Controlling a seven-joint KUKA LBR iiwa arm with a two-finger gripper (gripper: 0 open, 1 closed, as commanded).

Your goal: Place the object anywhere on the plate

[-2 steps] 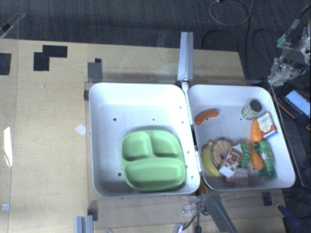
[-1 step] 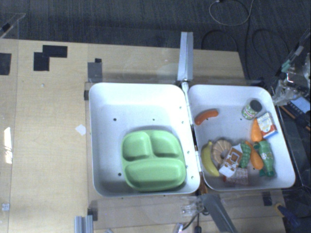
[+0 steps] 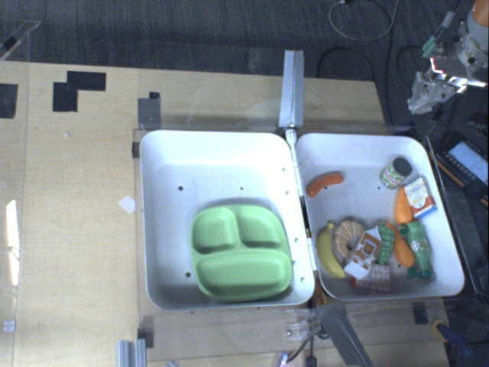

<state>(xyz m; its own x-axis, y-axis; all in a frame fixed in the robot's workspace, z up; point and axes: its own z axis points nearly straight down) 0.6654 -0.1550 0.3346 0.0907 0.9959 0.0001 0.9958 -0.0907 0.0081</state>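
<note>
Bench (image 3: 69, 228) is light wood with black tape marks at 10 o'clock. Two white bins sit side by side, touching along a centre divider.

Left bin (image 3: 164, 159): holds the green plate (image 3: 241, 251), three compartments, sitting toward the bin's 6 o'clock. Two small compartments on its 12 o'clock side, one big compartment on its 6 o'clock side. Nothing on the plate.

Right bin (image 3: 351, 151): all the clutter sits here, packed from 3 to 6 o'clock.
- Banana (image 3: 328, 252) at the bin's 7 o'clock, long axis roughly 12-to-6, curved, just beside the divider.
- Green bottle (image 3: 419, 248) at 4 o'clock, long axis near 12-to-6.
- Carrot (image 3: 403, 206) at 3 o'clock, near upright in frame, touching a small carton (image 3: 419, 195).
- Round pastry-like item (image 3: 351, 235) and printed packets (image 3: 370, 260) at 6 o'clock, overlapping; can't separate them cleanly.
- Can (image 3: 396, 171) at 2 o'clock, standing, top facing camera.
- Sausage (image 3: 325, 183) at 10 o'clock of the bin, alone, well apart from the pile. Long axis runs about 8-to-2, left end lower, near the divider.

Which item is the task object: can't tell, none is gripped.

Gripper (image 3: 430, 94) is at frame 2 o'clock, outside the right bin beyond its far corner, above the bench edge. Too small and blurred, so jaw opening: cannot tell. Nothing visible between them.
</note>
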